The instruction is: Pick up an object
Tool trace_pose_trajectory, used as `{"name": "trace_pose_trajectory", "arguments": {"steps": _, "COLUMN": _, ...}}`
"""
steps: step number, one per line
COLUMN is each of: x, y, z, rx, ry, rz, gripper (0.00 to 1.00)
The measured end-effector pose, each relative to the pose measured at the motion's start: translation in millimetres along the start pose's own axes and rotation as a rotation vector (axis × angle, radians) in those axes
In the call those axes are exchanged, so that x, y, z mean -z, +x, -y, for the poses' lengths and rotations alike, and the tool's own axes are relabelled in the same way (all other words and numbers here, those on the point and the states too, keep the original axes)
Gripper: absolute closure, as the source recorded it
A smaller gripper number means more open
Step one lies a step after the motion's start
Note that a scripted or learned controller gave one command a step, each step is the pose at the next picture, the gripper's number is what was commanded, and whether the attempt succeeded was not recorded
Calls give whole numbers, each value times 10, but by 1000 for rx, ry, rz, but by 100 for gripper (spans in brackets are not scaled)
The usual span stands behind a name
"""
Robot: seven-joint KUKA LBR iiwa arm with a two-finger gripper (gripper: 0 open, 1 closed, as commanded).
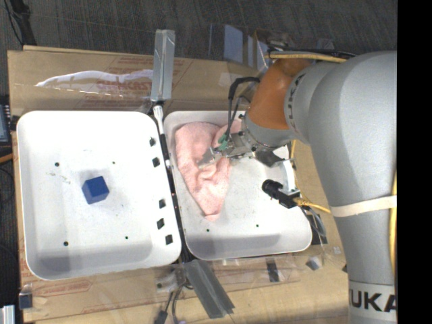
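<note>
Dark, ribbed carpet [101, 5] runs behind the bench, and the worktop itself is covered with flat brown cardboard [202, 69]. A wrinkled strip of clear plastic with reddish print [94, 79] lies on the cardboard near its far edge.

Two shallow white bins with smooth walls and rounded corners sit side by side, their inner rims touching. A row of small black clips [162, 204] lines that shared edge. A grey metal bar [162, 63] stands at the far end of the seam, and another [210, 290] lies slantwise at the near end.

The left bin [81, 140] carries one blue cube [95, 189], hard-edged and matte, near the middle of its floor and well apart from every wall.

The right bin [256, 214] holds a pink cloth [199, 177], soft and rumpled into folds. It runs from the far-left corner down along the left wall and tapers to a point near the middle of the floor.

My gripper [214, 152] is down on the cloth's right edge, in the far half of this bin, and its metal tip is touching the fabric. I cannot tell whether it is wide or narrow, nor whether any fabric is caught in it. My grey arm with its orange band [270, 103] covers the bin's far-right corner.
</note>
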State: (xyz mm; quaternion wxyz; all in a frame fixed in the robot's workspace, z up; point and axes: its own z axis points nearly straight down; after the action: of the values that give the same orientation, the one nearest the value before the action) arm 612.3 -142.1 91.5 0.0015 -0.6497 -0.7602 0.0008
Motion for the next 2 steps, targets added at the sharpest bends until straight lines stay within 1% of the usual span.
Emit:
{"name": "trace_pose_trajectory", "arguments": {"steps": 1, "x": 15, "y": -266, "z": -8, "rx": 71, "ry": -4, "rz": 2, "gripper": 0}}
{"name": "trace_pose_trajectory", "arguments": {"steps": 2, "x": 15, "y": -265, "z": -8, "rx": 71, "ry": -4, "rz": 2, "gripper": 0}}
